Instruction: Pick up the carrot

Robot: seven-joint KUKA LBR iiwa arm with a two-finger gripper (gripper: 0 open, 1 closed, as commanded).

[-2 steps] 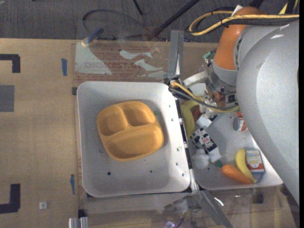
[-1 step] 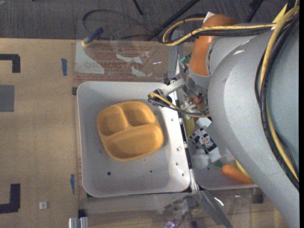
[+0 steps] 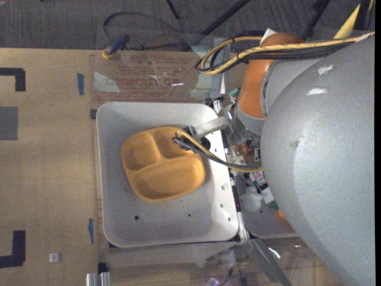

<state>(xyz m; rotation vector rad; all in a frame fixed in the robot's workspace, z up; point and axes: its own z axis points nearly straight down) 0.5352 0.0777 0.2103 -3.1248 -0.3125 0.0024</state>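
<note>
Two white bins sit side by side on the wooden bench (image 3: 47, 177), and the big grey arm (image 3: 321, 159) reaches in from the right, its bulk covering nearly all of the right-hand bin (image 3: 262, 226). There's the orange band (image 3: 255, 97) up by the wrist, and below it the gripper (image 3: 233, 137) hangs right over the seam between the bins. It is tucked under the wrist, so whether the claw is wide or narrow cannot be told from up here. Now, the carrot (image 3: 281, 215): just a small sliver of bright orange peeks out at the arm's edge, down in the right-hand bin. Its shape and length are hidden, and it cannot be said for certain that this sliver is the carrot at all. It lies apart from the gripper, lower in the view. Over in the left-hand bin (image 3: 113, 219), a yellow divided plate (image 3: 164, 171) lies flat, with two small compartments at the top and one big one below, and its right rim is near the gripper. On the bench above the bins lie a clear plastic sheet (image 3: 143, 79) and a blue-handled tool (image 3: 116, 43).
</note>
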